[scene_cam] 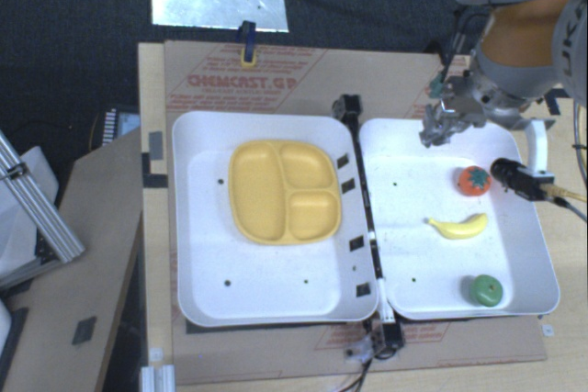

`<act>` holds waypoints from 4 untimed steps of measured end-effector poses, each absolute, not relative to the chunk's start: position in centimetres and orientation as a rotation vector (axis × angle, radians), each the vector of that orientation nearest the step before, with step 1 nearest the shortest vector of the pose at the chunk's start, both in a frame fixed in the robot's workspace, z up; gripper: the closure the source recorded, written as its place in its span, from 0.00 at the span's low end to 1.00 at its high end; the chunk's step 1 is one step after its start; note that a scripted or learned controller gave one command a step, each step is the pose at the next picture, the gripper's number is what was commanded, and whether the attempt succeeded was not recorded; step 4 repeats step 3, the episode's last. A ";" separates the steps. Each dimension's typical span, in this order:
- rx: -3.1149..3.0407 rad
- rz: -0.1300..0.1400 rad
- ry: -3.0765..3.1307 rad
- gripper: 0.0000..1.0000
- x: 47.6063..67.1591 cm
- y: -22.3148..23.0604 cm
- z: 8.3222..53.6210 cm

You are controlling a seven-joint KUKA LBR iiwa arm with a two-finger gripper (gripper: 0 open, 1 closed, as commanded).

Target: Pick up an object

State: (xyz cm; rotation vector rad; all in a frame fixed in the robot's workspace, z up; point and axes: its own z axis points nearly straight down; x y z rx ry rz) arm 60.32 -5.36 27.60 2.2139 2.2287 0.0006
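Banana (458, 227), tomato (473, 181) and green apple (486, 290) lie in the right bin (404, 289); tool (435, 135) hovers near its far edge, grip state unclear.

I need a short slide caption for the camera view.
Gripper over the right bin, near tomato, banana and green fruit.

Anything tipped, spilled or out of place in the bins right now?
Nothing stands out. The yellow divided plate lies flat in the left bin; the tomato, banana and green fruit lie apart in the right bin.
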 end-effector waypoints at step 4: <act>2.214 -0.001 2.233 1.00 52.3 9.4 23.9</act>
